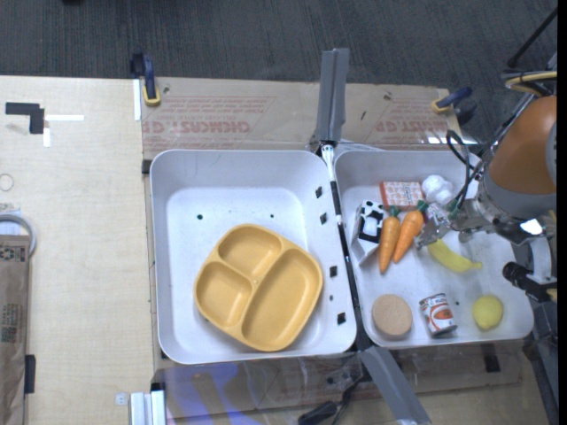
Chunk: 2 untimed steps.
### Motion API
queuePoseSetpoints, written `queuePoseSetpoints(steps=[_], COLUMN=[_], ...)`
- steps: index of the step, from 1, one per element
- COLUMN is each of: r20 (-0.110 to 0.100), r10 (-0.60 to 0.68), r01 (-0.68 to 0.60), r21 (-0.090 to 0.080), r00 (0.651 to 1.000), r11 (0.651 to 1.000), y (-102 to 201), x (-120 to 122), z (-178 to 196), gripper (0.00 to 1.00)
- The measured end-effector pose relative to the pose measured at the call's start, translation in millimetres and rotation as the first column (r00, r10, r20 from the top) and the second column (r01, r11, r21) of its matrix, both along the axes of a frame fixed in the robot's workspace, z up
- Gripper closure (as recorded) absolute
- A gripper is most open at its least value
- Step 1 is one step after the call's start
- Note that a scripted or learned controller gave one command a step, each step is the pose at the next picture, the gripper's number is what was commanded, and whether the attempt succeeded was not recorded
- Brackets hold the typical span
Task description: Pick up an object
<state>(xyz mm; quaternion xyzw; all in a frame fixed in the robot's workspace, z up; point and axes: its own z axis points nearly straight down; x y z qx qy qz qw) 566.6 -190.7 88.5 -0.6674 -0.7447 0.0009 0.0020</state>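
Note:
The right bin (403, 155) holds two orange carrots (399, 237) lying side by side, a yellow banana (454, 258), a lemon (487, 312), a small can (437, 314), a tan round disc (392, 316), a red-patterned box (400, 193), a white lump (435, 187) and a black-and-white item (369, 221). My gripper (440, 226) reaches in from the right and hangs low between the carrots and the banana, close to the right carrot's top. Nothing is visibly lifted.
The left bin (177, 237) holds a yellow divided plate (257, 286). A grey divider post (333, 96) stands between the bins at the back. Cardboard lies behind the bins, and a wooden bench top (71, 237) extends to the left.

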Motion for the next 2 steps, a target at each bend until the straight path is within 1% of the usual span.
queuePoseSetpoints(steps=[1,2], r20=[-0.003,0.002], r10=[-0.001,0.163], r01=[0.001,-0.163], r21=[0.001,-0.002], r00=[1.000,0.987], r11=[1.000,0.987], y=[-0.3,61.5], x=[0.5,8.7], z=[5.8,124.4], gripper=[1.00,1.00])
